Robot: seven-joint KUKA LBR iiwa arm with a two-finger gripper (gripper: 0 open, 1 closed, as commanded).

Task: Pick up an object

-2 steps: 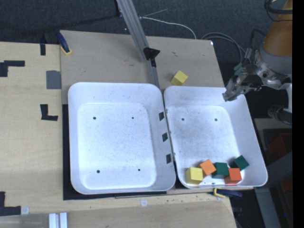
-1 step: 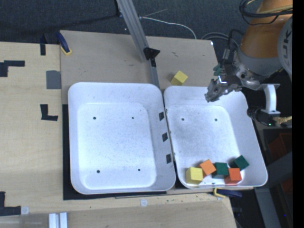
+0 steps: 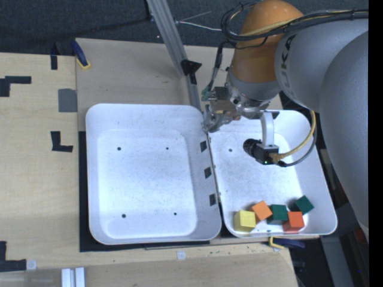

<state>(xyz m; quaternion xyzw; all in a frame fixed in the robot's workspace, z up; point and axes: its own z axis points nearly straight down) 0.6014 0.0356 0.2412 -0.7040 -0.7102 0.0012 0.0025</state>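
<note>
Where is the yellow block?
The yellow block sits in the right bin, at its near left corner, beside the orange block.

The arm (image 3: 326, 58) has a smooth, rounded grey casing with a glossy orange band (image 3: 263, 26) above the wrist. Dark lettering marks the grey shell beside the band. Black cables loop over the orange section, and 1 yellowish cable curves along the right. The metal gripper (image 3: 212, 121) carries a small black unit on a white bracket.
</note>
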